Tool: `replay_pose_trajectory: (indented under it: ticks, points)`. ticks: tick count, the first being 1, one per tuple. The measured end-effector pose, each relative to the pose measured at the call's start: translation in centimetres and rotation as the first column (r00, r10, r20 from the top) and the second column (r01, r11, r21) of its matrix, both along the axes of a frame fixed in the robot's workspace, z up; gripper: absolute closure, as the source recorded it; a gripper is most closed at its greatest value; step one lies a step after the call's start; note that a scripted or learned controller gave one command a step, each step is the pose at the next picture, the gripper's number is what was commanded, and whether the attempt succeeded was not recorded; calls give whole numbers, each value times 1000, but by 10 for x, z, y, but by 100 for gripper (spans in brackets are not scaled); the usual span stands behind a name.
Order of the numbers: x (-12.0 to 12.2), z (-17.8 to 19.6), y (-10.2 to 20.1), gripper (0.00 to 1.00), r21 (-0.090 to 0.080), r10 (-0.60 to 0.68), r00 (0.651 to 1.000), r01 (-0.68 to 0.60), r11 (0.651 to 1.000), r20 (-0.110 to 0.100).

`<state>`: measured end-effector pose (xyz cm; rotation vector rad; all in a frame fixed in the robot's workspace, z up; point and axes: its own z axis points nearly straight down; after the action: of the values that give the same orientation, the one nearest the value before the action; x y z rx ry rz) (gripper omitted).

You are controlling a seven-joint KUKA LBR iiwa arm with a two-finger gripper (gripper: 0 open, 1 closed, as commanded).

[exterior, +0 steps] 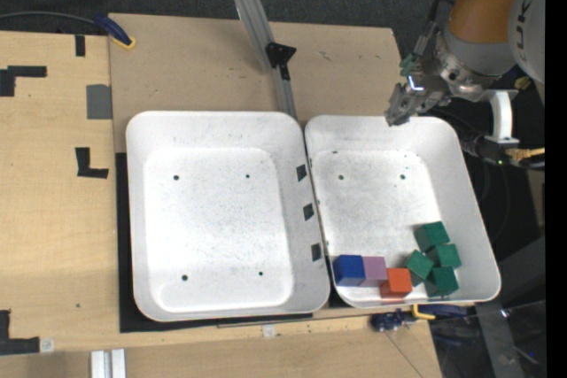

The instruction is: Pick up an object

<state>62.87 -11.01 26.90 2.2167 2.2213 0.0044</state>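
left bin (142, 137) is just bare white plastic on the wooden surface (53, 217); in the right bin (461, 155) all the blocks sit bunched in the near corner: blue block (349, 269), purple block (375, 268), orange block (398, 281), then the green blocks (435, 257); the hand (399, 112) hangs over that bin's far rim, well apart from them, can't tell if it's released or clenched

Grey arm (523, 13) with a glossy orange band, black cables, dark hand (400, 109).

Even bright light, slightly soft focus
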Motion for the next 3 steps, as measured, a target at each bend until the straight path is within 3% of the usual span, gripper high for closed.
replay_pose_trajectory:
  ticks: [1, 3]
  points:
    - [-3, -9, 60, 100, 2, 5, 1000, -5, 1000, -6]
    - [-27, -23, 147, 100, 1, 4, 1000, -4, 1000, -7]
